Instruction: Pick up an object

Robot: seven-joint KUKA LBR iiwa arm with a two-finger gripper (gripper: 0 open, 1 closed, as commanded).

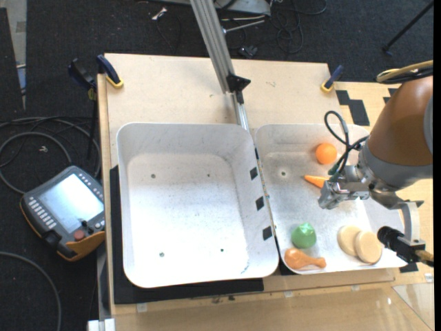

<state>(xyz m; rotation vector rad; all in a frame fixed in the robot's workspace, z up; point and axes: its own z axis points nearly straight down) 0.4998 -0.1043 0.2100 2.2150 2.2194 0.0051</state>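
Observation:
My gripper (333, 197) hangs over the middle of the right bin (279, 150), reaching in from the right. An orange carrot-like piece (315, 180) lies just left of it, its right end hidden under the gripper. An orange ball (326, 153) sits behind the gripper. A green round object (303, 236) lies toward the front, with an orange chicken-leg shape (304, 258) at the front rim. Two beige round pieces (360, 243) rest at the front right.
The left bin (138, 143) stands beside the right one, sharing a raised middle wall. A metal pole (213, 33) slants in from the back. A teach pendant (65, 212) lies on the floor at the left.

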